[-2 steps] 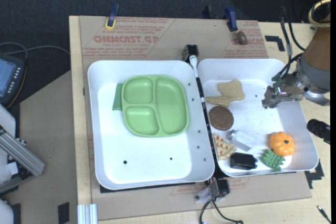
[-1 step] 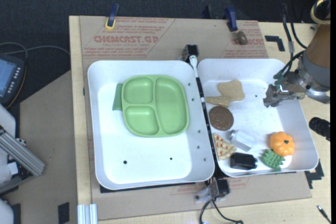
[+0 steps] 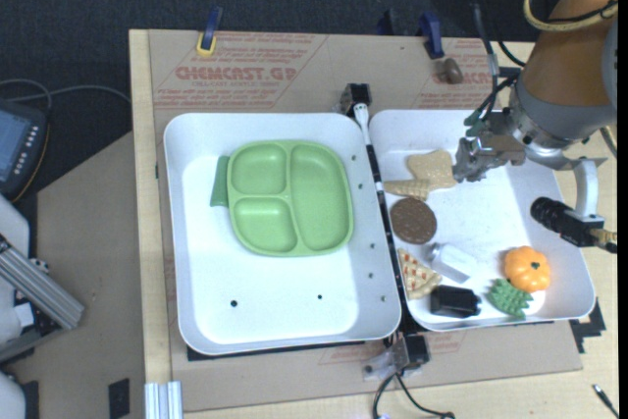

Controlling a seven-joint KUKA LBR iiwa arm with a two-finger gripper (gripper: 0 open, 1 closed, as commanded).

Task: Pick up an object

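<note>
Over the right bin [image 3: 579,294], I am reaching in from the right side, my grey arm with its orange band hanging above that bin's far right corner, and my gripper [image 3: 469,162] is sitting low near the bin's far edge. Whether it is spread or closed I cannot tell, since the wrist is hiding that. Just to the left of the gripper a pale tan piece [image 3: 429,167] is lying, looking as if it is touching or nearly touching the tip. Toward the near side of this bin a brown round disc [image 3: 413,220], a clear-looking small block [image 3: 452,261], a waffle-like piece [image 3: 417,275], a black block [image 3: 454,300], a green leafy toy [image 3: 510,296] and an orange pumpkin [image 3: 526,269] are resting. Beyond the bin's left wall, the left bin [image 3: 196,309] is holding a green divided tray [image 3: 289,195]. I am judging that the tan piece is my target, and that it is lying flat, so I may be nudging it aside or closing on air.
</note>
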